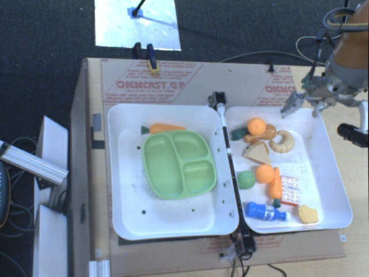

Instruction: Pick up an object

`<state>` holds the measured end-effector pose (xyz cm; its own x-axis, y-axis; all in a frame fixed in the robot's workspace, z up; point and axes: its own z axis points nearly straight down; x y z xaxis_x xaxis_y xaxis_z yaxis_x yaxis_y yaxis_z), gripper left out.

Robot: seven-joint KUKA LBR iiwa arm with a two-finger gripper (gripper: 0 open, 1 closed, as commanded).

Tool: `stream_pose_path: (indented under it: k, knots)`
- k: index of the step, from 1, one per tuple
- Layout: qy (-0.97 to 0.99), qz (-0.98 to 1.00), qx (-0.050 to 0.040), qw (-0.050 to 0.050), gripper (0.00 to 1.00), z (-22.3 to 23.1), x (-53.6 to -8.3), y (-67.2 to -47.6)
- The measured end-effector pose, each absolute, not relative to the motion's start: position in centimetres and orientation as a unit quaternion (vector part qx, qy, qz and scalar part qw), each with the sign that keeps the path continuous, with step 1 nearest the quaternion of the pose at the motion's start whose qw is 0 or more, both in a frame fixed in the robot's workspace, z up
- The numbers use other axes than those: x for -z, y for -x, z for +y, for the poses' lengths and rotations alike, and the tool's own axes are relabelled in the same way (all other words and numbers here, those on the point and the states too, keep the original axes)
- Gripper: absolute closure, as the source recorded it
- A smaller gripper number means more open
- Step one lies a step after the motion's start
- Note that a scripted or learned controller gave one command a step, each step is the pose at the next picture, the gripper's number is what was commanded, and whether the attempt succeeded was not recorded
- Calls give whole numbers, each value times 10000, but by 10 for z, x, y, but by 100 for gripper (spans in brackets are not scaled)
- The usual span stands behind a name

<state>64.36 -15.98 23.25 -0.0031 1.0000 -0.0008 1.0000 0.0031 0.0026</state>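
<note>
My gripper point(304, 107) hangs over the far right rim of the right bin point(328, 154), open with nothing between its fingers. Below and left of it lie an orange ball point(256, 126), a tan croissant point(282, 142) and a sandwich wedge point(258, 152). Nearer the front sit a green ball point(246, 179), a second orange ball point(264, 173), a small carrot point(277, 184), a red-and-white packet point(289, 190), a blue bottle point(265, 212) and a yellow cheese piece point(308, 214).
The left bin point(124, 172) holds a green divided plate point(179, 163) with a carrot point(164, 128) behind it. A black divider bar point(228, 154) runs between the bins. Cables trail behind the arm at the upper right.
</note>
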Motion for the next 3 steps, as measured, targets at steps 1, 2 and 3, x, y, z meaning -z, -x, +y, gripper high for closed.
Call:
stream_pose_path:
  k: [1,2,3]
  knots:
    - [-7052,7090,-7,-5,0,-86,-174,-644]
    - [-7067,7075,-9,31,0,-94,-103,-653]
    - [-7065,7077,14,32,100,-97,-114,-652]
